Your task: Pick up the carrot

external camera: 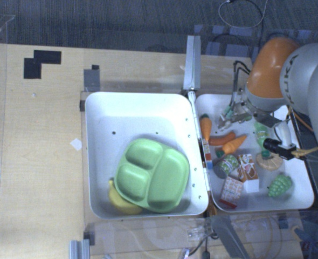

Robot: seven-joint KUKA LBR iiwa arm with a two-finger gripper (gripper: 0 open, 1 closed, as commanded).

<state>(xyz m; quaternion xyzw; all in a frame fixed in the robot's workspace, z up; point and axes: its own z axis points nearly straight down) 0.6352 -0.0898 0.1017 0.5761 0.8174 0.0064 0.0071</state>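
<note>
An orange carrot with a green top lies along the left wall of the right bin. A second orange carrot-like piece lies slantwise near the bin's middle, beside a reddish sausage. My gripper hangs over the back of the right bin, just above and behind these two pieces and to the right of the first carrot. Nothing is visibly held in it.
The right bin also holds a green grape bunch, a small can, printed cartons and a round tan piece. In the left bin a green divided plate covers a yellow item.
</note>
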